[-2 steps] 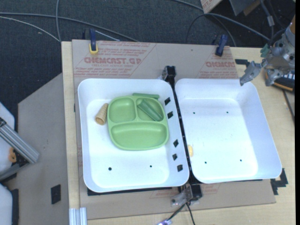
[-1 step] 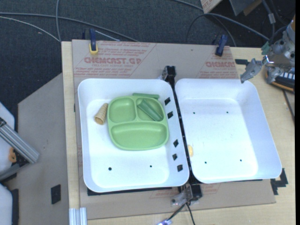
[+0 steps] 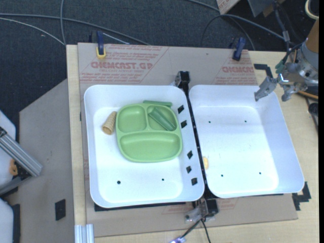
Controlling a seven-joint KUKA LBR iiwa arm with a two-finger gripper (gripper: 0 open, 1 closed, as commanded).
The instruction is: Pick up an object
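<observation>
Our gripper (image 3: pixel 276 89) hangs spread wide and holding nothing over the right bin's (image 3: pixel 263 181) far right corner. We've picked nothing yet: the green divided plate (image 3: pixel 147 138) and the cone (image 3: pixel 109 122) lie in the left bin (image 3: pixel 136 189).

— How many bins?
— Two white bins (image 3: pixel 243 186)
— And inside?
— One green divided plate (image 3: pixel 149 145), one green piece (image 3: pixel 163 118) on it, one tan cone (image 3: pixel 109 123)
— Clamps?
— Two blue clamps (image 3: pixel 100 43)

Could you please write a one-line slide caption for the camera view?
Claw open over the right white bin's far corner; green divided plastic plate and tan cone sit in the left white bin.
</observation>
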